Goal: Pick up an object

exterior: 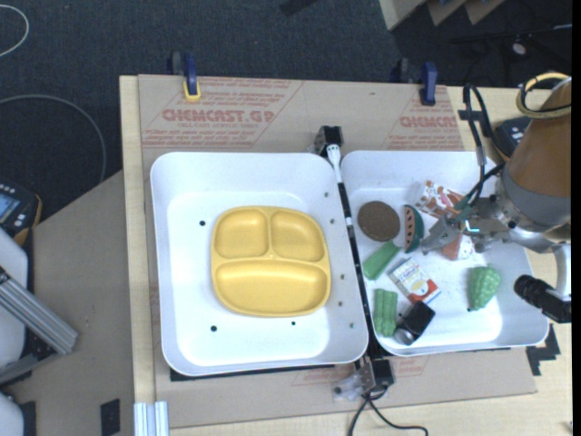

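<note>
The right bin (508, 334) holds several small objects. A brown round disc (378, 219) lies at its left, with a watermelon slice (411, 228) beside it. A green pod (379, 262) and a green ridged piece (387, 312) lie lower left. A red and white packet (416, 280) sits in the middle, above a black block (416, 321). A bumpy green fruit (482, 286) lies at the right. Another red and white packet (439, 198) sits near the back. My gripper (451, 235) reaches in from the right, low over the bin's middle, just above a small red item (451, 251).
The left bin (177, 243) carries a yellow divided plate (270, 260). The grey arm with its orange band (545, 166) covers the right bin's right side. A black cable runs along the rim between the bins. Blue clamps hold the board's back edge.
</note>
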Available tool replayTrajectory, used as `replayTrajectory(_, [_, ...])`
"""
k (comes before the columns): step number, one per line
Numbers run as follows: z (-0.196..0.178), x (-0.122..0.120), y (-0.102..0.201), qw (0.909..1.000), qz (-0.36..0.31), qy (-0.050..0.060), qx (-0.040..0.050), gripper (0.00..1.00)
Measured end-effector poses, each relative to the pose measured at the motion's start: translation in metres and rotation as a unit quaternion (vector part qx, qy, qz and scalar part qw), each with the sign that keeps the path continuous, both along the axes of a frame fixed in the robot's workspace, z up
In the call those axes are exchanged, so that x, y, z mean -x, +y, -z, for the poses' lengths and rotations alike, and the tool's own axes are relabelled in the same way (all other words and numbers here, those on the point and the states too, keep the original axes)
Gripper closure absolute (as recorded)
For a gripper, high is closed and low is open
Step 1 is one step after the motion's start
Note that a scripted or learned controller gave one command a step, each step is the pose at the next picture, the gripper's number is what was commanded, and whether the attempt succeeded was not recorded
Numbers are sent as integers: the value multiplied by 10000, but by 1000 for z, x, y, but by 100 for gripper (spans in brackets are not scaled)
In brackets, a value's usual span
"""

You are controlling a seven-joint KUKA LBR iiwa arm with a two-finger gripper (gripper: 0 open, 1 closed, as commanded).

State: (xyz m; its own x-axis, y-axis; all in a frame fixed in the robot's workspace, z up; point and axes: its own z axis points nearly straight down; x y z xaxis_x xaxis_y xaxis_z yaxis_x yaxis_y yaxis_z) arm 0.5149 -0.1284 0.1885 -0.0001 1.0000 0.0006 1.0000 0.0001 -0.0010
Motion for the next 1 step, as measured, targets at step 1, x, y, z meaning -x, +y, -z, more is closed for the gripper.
replayTrajectory(1, [-109, 27, 45, 10000, -28, -64, 1, 0])
